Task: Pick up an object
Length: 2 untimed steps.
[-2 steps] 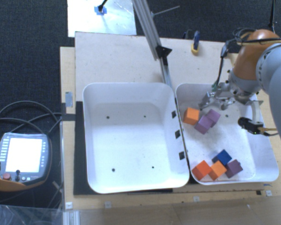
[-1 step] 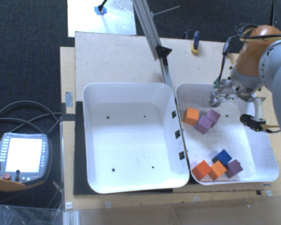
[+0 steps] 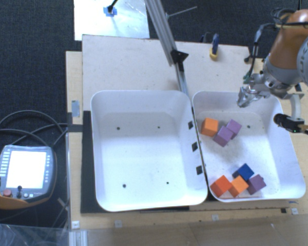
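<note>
An orange cube lies in the upper part of the right-hand shallow white bin, touching or just beside two purple cubes on its right. The two-finger gripper hangs above the bin's far rim, up and to the right of this group, apart from it and holding nothing. How wide it stands cannot be told. Near the bin's front wall sit two more orange cubes, a blue cube and a purple cube, clustered together.

Both bins looked like smooth, faintly glossy white plastic; the tabletop was matt, speckled board, and the slanted pole was brushed metal.
</note>
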Each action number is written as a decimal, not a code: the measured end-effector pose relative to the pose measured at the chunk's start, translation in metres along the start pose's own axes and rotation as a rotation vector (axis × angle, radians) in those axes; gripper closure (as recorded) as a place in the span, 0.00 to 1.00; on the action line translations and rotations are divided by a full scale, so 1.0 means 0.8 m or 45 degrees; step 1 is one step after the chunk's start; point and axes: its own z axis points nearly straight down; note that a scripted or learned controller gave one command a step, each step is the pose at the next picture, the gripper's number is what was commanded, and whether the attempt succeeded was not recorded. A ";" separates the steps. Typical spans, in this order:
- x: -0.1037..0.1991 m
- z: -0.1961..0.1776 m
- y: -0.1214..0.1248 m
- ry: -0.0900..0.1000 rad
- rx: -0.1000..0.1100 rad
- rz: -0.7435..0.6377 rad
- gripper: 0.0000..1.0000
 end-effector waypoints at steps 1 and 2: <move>0.012 -0.073 0.005 0.000 -0.001 -0.003 1.00; 0.012 -0.142 0.008 0.000 0.000 -0.001 1.00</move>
